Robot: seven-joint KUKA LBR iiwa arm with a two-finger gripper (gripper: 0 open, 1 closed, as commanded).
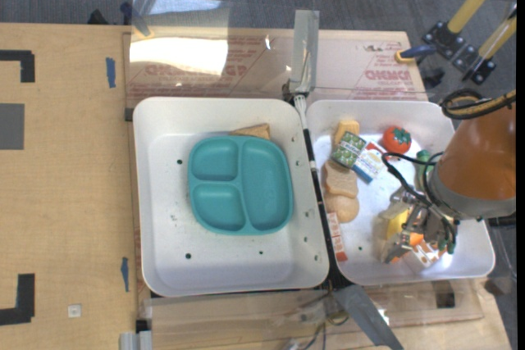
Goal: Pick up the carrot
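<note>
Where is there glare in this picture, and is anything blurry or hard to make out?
In the camera view, strong glare whitens the clear sheet behind the left bin; the teal plate is sharp and evenly lit; around the gripper in the right bin, small items crowd into an unclear yellow and orange jumble.

The arm (484,164) is cut off by the right edge, and its bulk hides the right bin's (472,258) wall at 3 o'clock. Under the wrist the claw (414,238) is a tangle of cables and metal, too cluttered to tell how its fingers stand, and the small orange piece (417,240) there is too small to tell whether it is the carrot or whether anything grips it. In the left bin, a tan item (253,131) at the plate's (240,184) 12 o'clock is mostly hidden beneath it.
</note>
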